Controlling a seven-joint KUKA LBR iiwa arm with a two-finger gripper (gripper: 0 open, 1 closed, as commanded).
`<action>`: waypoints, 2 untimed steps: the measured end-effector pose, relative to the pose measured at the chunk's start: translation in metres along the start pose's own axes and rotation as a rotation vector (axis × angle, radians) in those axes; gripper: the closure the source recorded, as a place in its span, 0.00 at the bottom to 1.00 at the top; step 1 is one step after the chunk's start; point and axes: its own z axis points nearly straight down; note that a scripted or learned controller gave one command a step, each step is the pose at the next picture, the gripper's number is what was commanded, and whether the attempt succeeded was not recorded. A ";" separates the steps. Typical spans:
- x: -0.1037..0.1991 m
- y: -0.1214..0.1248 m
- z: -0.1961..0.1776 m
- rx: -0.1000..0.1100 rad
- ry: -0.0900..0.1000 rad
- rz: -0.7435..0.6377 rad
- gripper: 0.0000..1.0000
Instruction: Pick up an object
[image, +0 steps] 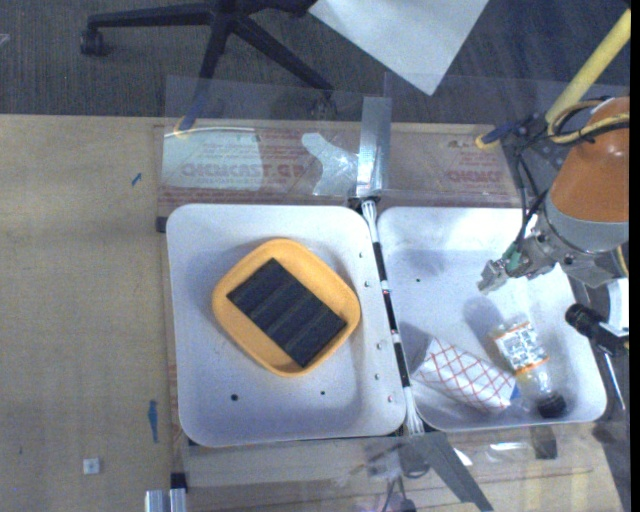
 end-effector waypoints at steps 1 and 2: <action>0.000 0.000 0.000 0.000 0.000 0.000 0.00; -0.015 -0.044 0.055 -0.008 -0.004 -0.033 0.00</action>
